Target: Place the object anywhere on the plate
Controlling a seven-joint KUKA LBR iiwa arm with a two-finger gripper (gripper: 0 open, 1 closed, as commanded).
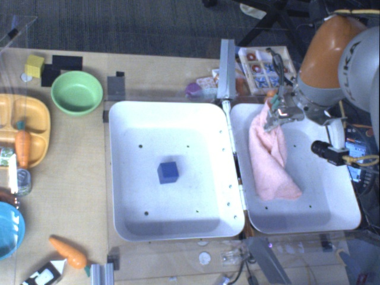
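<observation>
Here, a pink cloth (272, 162) lies in the right-hand white bin (332, 215), its long axis running from the bin's far left corner toward the near middle. The cloth's far end rises to a peak directly at the gripper (275, 117), and the jaws look closed on that peak, with pink fabric bunched between them. The rest of the cloth trails down and away from the jaws toward the viewer, its lower end resting on the bin floor.

Well to the left of the jaws, across the divider, a small blue cube (168, 172) sits alone near the middle of the left white bin (127, 218). Further left again, outside both bins, a yellow divided plate (32, 114) rests on the bench, with a blue plate (9, 233) nearer the viewer and a green bowl (76, 92) farther away.

Which plate is meant is unclear. Either way, the carry would likely run leftward from the jaws, across the whole left bin, with the hanging cloth lifted clear of the divider.
</observation>
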